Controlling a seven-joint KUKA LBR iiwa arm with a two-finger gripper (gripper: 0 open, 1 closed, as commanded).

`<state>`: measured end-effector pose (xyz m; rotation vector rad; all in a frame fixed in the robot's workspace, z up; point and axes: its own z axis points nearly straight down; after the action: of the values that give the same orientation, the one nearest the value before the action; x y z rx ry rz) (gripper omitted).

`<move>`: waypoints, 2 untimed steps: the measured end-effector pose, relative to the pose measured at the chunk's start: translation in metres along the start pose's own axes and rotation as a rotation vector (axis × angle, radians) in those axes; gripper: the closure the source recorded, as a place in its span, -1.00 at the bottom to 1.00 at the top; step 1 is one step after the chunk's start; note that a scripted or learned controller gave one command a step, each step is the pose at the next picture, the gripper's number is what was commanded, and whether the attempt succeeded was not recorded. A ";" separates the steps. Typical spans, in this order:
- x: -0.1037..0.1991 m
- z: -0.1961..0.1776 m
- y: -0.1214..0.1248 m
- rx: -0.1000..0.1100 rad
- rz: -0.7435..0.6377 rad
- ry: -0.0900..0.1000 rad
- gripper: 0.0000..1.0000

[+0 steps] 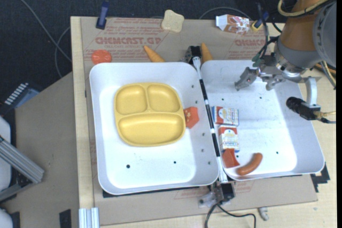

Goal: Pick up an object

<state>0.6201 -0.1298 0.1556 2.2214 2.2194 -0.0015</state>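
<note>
Your gripper (258,78) hangs over the far part of the right bin (288,136), fingers spread wide with nothing between them. Nearer you than the gripper, along that bin's left wall, lie two small cartons (226,116) and a sausage (249,164), well apart from it.

Two bins sit side by side on the bench. The left bin (107,165) has a divided plate (149,114) in it, with a small block (191,116) touching the plate's right edge. The right bin (288,141) has two cartons (226,115) (228,137) along its left wall, one in front of the other, and a sausage (249,164) nearest the front. A slice of bread (172,21) lies behind the bins.
</note>
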 end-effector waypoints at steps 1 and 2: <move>0.028 0.069 -0.022 -0.004 -0.001 0.001 -1.00; -0.028 0.044 0.031 -0.002 0.000 0.000 -1.00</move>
<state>0.6514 -0.1580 0.1118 2.2203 2.2192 0.0005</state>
